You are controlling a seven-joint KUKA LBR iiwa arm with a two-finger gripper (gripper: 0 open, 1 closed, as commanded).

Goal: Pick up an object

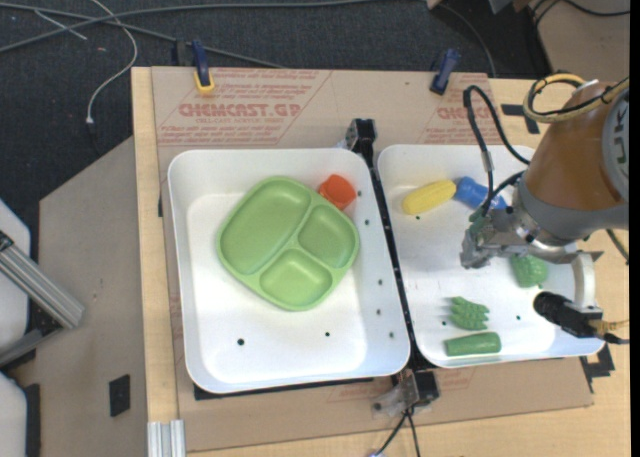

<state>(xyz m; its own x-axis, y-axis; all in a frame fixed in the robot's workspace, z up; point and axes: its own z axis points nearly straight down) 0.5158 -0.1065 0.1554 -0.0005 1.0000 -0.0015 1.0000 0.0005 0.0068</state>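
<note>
Nearest the camera in the right bin (430, 270), a smooth green cylinder-shaped toy (472, 344) lies on its side along the front wall. Just behind it, close but apparently apart, is a knobbly green toy (467, 311). Farther back, the gripper (482, 248) is low over the middle of this bin, on the arm (575, 170) that reaches in from the right. From this angle I cannot tell whether it is open or closed, and nothing can be seen held in it. Just to its right, partly covered by the wrist, lies a light green lump (530, 271). Toward the far wall, a yellow corn cob toy (428, 197) lies on its side, with a blue piece (470, 191) just beside its right end, under the arm's cables. In the left bin (290, 350), a green divided plate (290, 242) with three compartments lies flat near the middle. A small orange toy (338, 189) sits at its far right edge, touching or nearly touching the rim. Both bins rest on a brown cardboard sheet (300, 100).
</note>
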